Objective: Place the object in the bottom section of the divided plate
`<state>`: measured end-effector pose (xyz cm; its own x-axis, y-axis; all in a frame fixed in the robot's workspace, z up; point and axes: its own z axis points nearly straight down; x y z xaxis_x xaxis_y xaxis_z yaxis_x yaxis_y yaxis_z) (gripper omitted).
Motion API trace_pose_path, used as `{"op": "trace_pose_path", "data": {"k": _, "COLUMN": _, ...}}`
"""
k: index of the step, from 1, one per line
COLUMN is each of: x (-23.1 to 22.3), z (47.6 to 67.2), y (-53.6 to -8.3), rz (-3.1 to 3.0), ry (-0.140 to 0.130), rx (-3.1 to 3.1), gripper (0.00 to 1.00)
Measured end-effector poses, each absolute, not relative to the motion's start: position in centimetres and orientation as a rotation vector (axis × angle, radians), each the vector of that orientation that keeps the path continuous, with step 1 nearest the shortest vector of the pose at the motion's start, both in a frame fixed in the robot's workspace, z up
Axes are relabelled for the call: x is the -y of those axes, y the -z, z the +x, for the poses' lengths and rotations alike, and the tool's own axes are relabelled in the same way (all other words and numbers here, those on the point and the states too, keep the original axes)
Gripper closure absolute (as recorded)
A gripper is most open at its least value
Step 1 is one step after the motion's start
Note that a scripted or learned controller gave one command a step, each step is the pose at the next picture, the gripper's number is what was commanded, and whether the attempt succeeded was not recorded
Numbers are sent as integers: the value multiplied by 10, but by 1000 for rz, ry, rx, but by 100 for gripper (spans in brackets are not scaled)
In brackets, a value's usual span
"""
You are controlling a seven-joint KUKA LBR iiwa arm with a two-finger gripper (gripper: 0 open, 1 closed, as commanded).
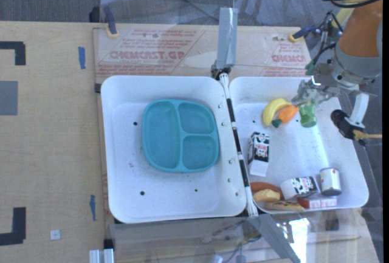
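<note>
The divided plate (180, 135) is teal with rounded corners, lying flat in the middle of the left bin (121, 195). It has three compartments: one long section on its left side and two smaller ones stacked on its right, all bare. Which object in the right bin (358, 195) is meant cannot be told (several items lie there, well apart from the plate).

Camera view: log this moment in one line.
gripper: over right bin, near banana | fingers: unclear | plate: left bin, bare
</note>
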<state>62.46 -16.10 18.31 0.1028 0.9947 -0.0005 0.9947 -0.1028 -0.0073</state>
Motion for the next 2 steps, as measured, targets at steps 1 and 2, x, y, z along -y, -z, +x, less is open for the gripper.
{"op": "trace_pose_path", "data": {"k": 1, "x": 91, "z": 595, "y": -181, "rz": -2123, "ry": -7, "rx": 2305, "gripper": 100}}
{"op": "trace_pose_path", "data": {"k": 2, "x": 23, "z": 602, "y": -251, "rz": -2048, "ry": -6, "rx": 2377, "gripper": 100}}
